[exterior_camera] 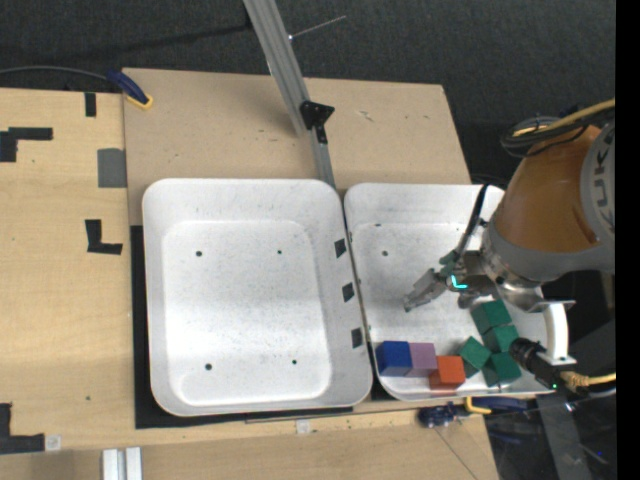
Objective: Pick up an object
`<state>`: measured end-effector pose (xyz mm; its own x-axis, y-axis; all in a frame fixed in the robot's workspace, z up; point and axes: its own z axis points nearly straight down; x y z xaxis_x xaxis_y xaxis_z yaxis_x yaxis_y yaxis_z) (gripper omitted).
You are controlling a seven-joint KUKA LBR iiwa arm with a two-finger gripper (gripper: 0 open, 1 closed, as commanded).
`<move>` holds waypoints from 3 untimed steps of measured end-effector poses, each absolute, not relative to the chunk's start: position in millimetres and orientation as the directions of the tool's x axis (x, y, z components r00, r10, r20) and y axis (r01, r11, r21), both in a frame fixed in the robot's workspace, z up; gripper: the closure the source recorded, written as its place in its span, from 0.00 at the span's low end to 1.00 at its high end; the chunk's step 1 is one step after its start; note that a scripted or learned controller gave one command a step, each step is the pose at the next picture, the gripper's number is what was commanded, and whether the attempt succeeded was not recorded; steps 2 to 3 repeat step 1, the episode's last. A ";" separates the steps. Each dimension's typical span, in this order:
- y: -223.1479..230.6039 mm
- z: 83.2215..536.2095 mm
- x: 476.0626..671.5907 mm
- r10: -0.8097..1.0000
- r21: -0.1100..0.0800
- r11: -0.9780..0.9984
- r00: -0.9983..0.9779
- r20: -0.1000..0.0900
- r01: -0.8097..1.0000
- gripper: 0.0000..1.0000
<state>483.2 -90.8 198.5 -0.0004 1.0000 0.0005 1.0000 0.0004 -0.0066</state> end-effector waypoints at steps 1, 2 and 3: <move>-90.6 200.1 484.2 1.000 -0.002 0.001 -0.001 0.001 1.000 0.00; -90.6 200.1 484.2 1.000 -0.002 0.001 -0.001 0.001 1.000 0.00; -90.6 200.1 484.2 1.000 -0.002 0.001 -0.001 0.001 1.000 0.00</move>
